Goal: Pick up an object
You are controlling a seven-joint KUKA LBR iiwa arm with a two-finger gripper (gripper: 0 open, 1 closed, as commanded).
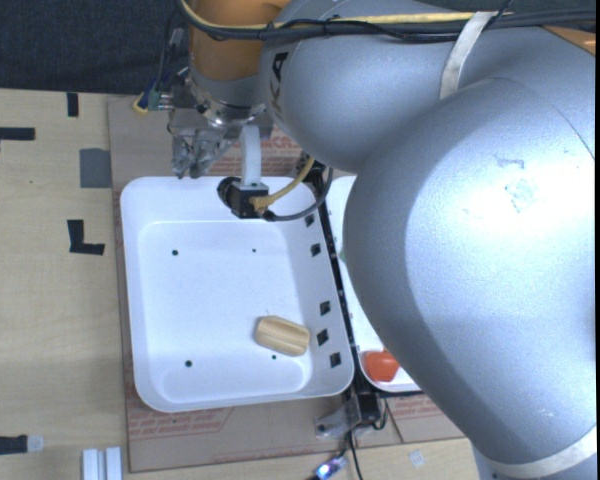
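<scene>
- Over on the left, the bench (40, 298) was bare tan board with a few black marks on it, and nothing to pick up lay there.
- Next came the left bin (140, 268), a shallow white tray with low walls.
- Near the front of that bin lay a small tan block (281, 335), like a short bit of wood. It sat flat on the floor of the bin, close to the right wall but not touching it.
- Up at the back rim of the same bin hung the gripper (195, 158), under the orange band (235, 18) of the arm. It was well apart from the block. I could not tell if it was wide or narrow, as the end was too small and blurry.
- A white piece with a black end (245, 193) hung just beside it, over the back rim.
- To do the job well, I think the tool had to come forward across the bin until it was right above the block, then go straight down with one side on each long face.
- It should have gone down slowly, because the block sat near the wall and could get pushed into the corner.
- Further right, a small orange thing (381, 367) peeked out in the other bin, mostly hidden under the big grey arm (480, 248).
</scene>
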